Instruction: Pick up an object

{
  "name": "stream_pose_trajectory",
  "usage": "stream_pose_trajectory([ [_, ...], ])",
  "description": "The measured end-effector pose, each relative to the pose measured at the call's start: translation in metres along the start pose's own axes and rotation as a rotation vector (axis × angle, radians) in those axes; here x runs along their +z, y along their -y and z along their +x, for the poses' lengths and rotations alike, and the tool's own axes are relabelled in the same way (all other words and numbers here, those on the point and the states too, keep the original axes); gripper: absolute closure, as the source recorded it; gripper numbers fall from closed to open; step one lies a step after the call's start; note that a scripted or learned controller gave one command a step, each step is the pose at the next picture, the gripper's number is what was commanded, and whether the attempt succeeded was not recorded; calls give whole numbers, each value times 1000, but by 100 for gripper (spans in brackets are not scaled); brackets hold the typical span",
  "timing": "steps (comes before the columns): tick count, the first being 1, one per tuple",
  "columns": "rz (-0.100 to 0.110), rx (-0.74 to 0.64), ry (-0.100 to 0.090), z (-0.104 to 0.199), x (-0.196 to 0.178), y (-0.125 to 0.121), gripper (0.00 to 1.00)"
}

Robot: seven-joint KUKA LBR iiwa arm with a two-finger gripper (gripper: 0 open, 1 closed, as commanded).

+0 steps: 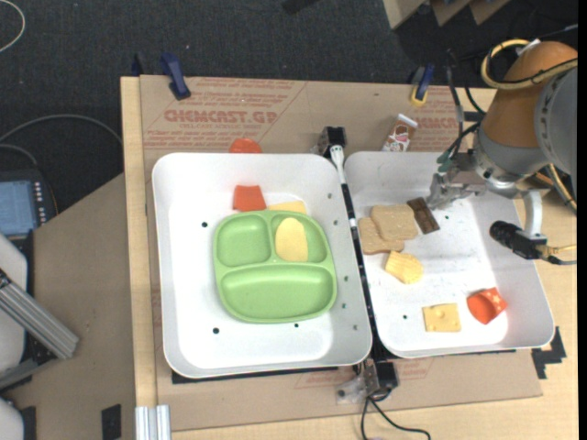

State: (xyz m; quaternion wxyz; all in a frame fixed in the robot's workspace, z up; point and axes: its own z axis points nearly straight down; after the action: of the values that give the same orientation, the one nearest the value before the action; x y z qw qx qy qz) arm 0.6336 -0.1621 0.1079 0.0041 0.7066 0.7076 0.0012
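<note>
Camera view, from above. My arm (527, 108) enters from the right, orange band uppermost, and my gripper (444, 188) hangs over the upper part of the right bin (514, 337). Whether it stands apart or together I cannot tell: the wrist hides it. Nothing is seen clamped in it.

Right bin contents: a dark brown bar (422, 216) lies tilted just below and left of my gripper, its lower end touching the toast (389, 227). The toast is two tan slices overlapping, near the bin's left wall. A pale yellow wedge (404, 268) lies just below the toast. A yellow cheese square (441, 318) sits near the bin's front edge, and a red-orange piece (485, 305) lies to its right, apart from it.

Left bin (183, 246): a green divided tray (273, 278) sits in the middle. A yellow oval piece (292, 240) lies in its upper right compartment. An orange block (249, 197) lies just behind the tray, on the bin floor. A pale yellow piece (288, 208) shows behind the tray's far rim, beside the block.

The bins rest on a cardboard sheet (220, 108). A small carton (399, 136) lies on it behind the right bin.
</note>
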Motion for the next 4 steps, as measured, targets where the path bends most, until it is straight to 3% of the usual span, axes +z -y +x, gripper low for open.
stream_pose_trajectory([
  [1,1,0,0,0,1,0,0],
  [2,9,3,-3,-19,25,3,0],
  [3,4,1,-1,-19,12,1,100],
  [4,5,1,-2,-18,13,1,0],
])
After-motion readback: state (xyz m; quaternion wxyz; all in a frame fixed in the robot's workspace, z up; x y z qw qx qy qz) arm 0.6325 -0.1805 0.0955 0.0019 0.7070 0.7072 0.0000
